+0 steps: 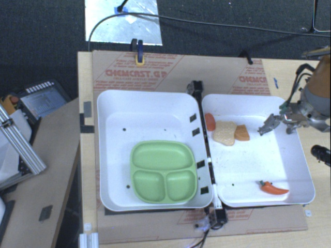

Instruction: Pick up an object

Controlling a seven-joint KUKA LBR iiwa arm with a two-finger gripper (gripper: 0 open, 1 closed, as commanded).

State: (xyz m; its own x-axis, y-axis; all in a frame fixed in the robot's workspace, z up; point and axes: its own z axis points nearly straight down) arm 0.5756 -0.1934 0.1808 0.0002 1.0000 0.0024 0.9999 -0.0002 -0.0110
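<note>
The hand (277,123) hangs over the right bin (297,159), at about two o'clock within that bin, reaching in from the three o'clock side of the desk (170,68). Its two fingers look spread apart, one tip pointing toward nine o'clock and the other toward four o'clock, and nothing sits between them. The nearest candidates for a pick lie in a short row toward nine o'clock from the hand: an orange wedge-like piece (242,133), a pale bread-like piece (225,133) touching it, and a red rounded piece (209,121) just beside the bin's left wall. The row runs roughly from three to nine o'clock, so the orange piece comes first on a straight sweep from the hand, with open bin floor between them. A toy carrot (273,188) lies well apart at about six o'clock from the hand, near the bin's front wall, its long axis running nearly three to nine o'clock with the green stub at the nine o'clock end. The left bin (111,138) holds a green divided plate (163,171), resting toward its six o'clock side and farthest from the hand. The likely call is a short move toward nine o'clock and then down onto the orange piece; because it touches the bread-like piece, a finger may land on both or nudge one aside.
</note>
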